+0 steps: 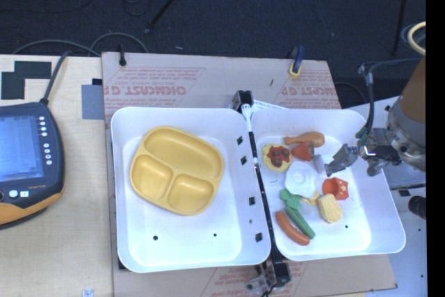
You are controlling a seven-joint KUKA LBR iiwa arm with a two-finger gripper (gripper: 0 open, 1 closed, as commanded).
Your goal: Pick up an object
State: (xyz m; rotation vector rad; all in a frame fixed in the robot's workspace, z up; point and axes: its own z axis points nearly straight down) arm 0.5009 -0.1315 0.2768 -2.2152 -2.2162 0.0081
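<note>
Left bin point(139, 247): yellow divided plate point(176, 169) fills its upper middle, bare floor along the near edge | Right bin point(379, 233): toy foods point(306, 184) crowd the centre and left, touching or just beside each other; bare floor at far right and near corner | Divider point(254, 177): black clips stand between bins

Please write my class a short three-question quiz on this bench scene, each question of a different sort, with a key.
1. True or false: the yellow plate lies in the left bin.
2. Which toy lies nearest the bottom edge of the right bin? A) sausage B) drumstick C) fried egg
3. Fill in: the gripper hangs over the ____ bin.

Key: 1 true; 2 A; 3 right.
</note>
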